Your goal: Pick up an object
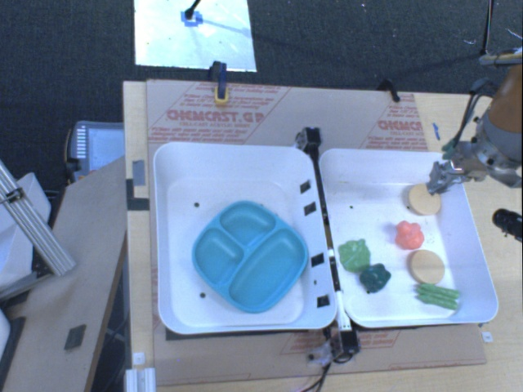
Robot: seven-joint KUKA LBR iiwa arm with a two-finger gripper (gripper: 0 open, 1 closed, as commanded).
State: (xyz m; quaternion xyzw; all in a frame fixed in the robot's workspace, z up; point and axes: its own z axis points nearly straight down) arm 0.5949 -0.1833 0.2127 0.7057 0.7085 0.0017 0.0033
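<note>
Hovering over the far right corner of the right bin (482,251), end effector (441,178) low on its grey arm (502,129). Touching or just above the tan disc (424,200) by the look of it (hard to say which from this slanted view). Open or clenched? Cannot tell; too small and blurred. Nothing seen gripped. Disc lying just below and slightly left of the tip, near the bin's right wall, round and flat, so no long axis to line up with. Probably a short drop straight down. Other candidates further toward the near edge: pink lump (410,235), second tan disc (426,265), green beans (436,296) at the near right corner. Blue plate (249,256) alone in the left bin (176,170), well apart.
</note>
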